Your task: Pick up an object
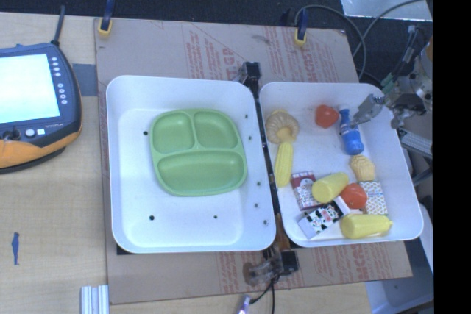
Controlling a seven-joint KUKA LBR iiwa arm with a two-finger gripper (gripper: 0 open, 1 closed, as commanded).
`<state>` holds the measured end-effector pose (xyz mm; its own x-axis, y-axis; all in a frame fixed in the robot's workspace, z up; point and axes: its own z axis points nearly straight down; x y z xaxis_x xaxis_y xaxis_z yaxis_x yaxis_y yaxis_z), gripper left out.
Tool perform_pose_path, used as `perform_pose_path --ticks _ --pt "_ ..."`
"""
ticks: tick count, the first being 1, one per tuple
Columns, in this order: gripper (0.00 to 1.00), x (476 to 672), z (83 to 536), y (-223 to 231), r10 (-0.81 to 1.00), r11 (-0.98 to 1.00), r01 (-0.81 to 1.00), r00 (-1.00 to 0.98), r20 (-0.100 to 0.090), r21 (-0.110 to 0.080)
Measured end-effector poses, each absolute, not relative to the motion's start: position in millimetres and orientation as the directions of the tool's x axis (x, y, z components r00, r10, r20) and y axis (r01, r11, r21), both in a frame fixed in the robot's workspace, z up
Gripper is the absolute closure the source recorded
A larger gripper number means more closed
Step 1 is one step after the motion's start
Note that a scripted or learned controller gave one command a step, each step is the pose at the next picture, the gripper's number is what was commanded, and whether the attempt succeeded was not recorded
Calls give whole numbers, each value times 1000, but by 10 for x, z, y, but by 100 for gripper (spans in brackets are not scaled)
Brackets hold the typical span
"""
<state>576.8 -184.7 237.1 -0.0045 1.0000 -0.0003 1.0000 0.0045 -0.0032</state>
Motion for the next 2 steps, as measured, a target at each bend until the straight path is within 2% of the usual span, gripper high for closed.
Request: perform_pose_path --ticks 1,2 --pt "0 6311 1118 -2114 1000 7 1000 -7 0 -7" --pt "0 6542 919 -1614 1000 6 1000 -6 0 -5"
